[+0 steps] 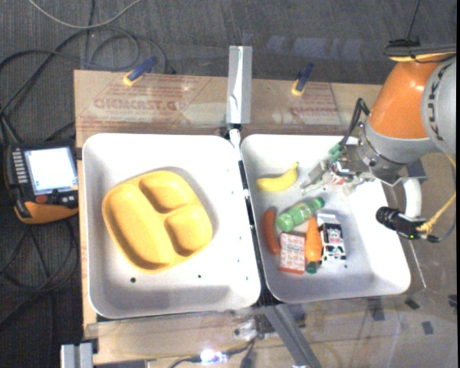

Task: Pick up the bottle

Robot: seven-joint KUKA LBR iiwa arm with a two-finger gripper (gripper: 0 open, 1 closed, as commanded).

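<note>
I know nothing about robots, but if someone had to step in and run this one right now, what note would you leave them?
Hand: low over the upper part of the right bin, near the banana. Whether it is open or shut cannot be made out; nothing is seen in it.
Bottle: green, lying on its side in the right bin, between the banana and the carrot, beside the sausage and the red carton.
Left bin: holds a yellow divided tray.
Done: bottle not picked up.
Left: bring the hand down-left to the bottle, grip it, lift it.
</note>
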